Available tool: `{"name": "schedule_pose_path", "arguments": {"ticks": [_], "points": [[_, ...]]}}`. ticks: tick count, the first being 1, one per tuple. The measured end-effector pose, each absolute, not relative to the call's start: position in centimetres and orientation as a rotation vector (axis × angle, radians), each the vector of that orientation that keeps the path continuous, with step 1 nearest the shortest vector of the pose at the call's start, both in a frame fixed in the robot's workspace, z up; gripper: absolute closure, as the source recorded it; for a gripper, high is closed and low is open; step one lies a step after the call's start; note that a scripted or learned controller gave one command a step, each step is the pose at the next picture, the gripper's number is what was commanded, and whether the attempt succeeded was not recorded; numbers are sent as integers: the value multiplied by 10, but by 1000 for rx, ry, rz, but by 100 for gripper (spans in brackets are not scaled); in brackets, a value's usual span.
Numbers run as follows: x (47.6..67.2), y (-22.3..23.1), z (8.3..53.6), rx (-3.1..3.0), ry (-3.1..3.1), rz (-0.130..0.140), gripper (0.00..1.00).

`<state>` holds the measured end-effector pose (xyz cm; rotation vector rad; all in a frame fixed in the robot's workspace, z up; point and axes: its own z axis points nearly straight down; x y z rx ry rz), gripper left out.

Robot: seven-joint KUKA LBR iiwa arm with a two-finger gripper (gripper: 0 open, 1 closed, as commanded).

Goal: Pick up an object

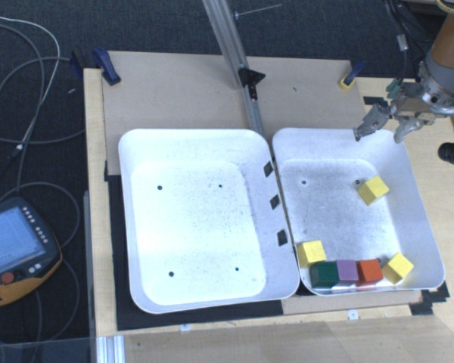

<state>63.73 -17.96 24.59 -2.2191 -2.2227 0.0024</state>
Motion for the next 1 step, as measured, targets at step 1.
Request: {"name": "schedule_pose_path", "arguments": {"ticks": [1], "points": [[576, -218, 137, -2219, -2211, 9, 0]]}}
